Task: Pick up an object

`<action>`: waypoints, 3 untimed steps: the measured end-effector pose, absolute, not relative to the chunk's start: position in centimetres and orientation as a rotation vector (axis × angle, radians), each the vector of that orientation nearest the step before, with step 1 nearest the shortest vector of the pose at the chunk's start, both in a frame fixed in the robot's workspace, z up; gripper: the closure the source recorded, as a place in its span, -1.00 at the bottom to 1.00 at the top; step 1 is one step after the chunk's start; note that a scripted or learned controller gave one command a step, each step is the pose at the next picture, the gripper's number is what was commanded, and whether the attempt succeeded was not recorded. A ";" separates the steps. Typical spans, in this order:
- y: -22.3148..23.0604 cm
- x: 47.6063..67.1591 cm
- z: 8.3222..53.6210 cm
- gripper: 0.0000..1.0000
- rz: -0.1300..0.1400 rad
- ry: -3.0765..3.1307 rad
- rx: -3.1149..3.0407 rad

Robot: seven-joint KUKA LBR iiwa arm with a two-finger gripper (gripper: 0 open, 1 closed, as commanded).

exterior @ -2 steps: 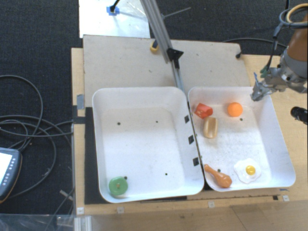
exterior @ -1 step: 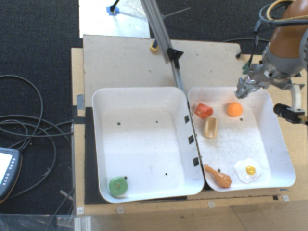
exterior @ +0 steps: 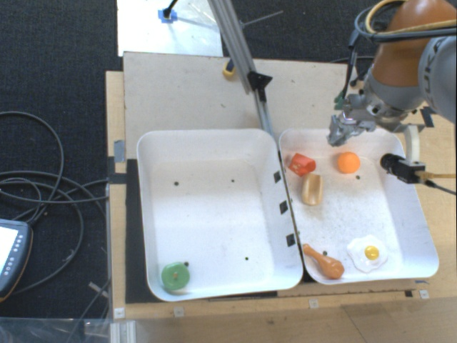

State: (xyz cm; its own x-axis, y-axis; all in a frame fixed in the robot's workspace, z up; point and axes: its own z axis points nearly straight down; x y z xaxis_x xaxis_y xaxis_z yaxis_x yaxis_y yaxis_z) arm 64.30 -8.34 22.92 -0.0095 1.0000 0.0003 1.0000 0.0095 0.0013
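My arm (exterior: 418, 45) is grey with an orange band, and my gripper (exterior: 341, 136) is dull metal grey. Both bins, the left bin (exterior: 207, 191) and the right bin (exterior: 407, 213), are plain white with small dark specks. In the right bin, at twelve o'clock, sits an orange ball (exterior: 348, 163); at ten, a red block (exterior: 301, 164); beside it a tan piece (exterior: 312, 189); at six, an orange-brown drumstick (exterior: 323, 260) and a white egg with yellow yolk (exterior: 369, 254). A green disc (exterior: 175, 276) lies at seven o'clock in the left bin.

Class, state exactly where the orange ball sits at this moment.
The orange ball lies in the right bin, near its far edge, just below the gripper. The red block is to its left.
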 end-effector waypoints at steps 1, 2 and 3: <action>-2.9 62.7 22.5 1.00 0.002 2.235 2.212; 2.1 62.5 21.8 1.00 0.003 2.234 2.211; 7.2 62.0 21.3 1.00 0.003 2.235 2.211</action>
